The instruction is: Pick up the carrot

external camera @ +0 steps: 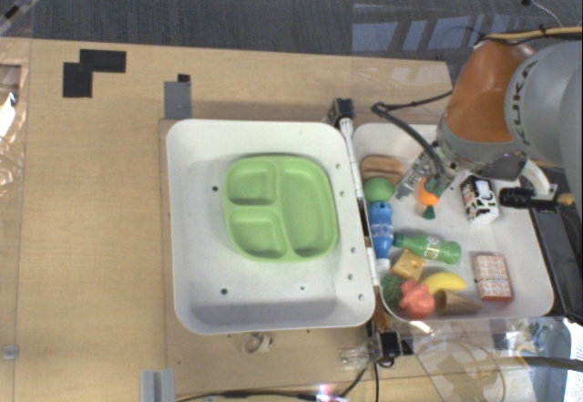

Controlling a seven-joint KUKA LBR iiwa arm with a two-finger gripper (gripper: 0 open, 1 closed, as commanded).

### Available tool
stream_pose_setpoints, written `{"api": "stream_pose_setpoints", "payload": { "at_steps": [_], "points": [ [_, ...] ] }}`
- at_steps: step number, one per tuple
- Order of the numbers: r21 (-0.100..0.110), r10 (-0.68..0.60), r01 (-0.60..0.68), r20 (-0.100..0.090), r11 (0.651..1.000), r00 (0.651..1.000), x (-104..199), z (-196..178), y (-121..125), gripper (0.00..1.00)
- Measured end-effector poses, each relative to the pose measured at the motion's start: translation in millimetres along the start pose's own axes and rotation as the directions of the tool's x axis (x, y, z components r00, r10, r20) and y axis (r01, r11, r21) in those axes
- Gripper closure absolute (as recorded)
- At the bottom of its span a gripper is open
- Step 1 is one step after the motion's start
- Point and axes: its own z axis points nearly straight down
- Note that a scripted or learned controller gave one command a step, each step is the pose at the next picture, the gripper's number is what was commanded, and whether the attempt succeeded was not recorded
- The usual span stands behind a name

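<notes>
Arm (510,99) enters from the right, its grey body and orange band covering the upper part of the right bin (537,300). Gripper (421,180) sits low over that bin's upper left area. Its tips are small and blurred against the clutter; cannot tell how the hand is set.

Carrot (427,199): small orange piece with a green end, lying just below the gripper tip, touching or nearly touching it. Contact cannot be resolved. Not visibly between anything.

Other contents of the right bin, partly overlapping:
- brown bread roll (381,165) at upper left, green ball (378,188) just under it
- blue bottle (380,225) along the left wall
- green bottle (428,248) lying on its side
- banana (445,282), red fruit (417,300), both near the bottom
- black-and-white carton (479,198), partly under the arm
- pink box (491,275) at right

Left bin (196,300) holds a green divided plate (278,209), compartments bare.
</notes>
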Motion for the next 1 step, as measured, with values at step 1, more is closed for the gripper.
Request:
{"api": "stream_pose_setpoints", "payload": {
  "at_steps": [1],
  "points": [
    [-0.005, -0.009, 0.009, 0.011, 1.000, 1.000, -2.7, -13.5, 3.2, 1.00]
  ]
}}
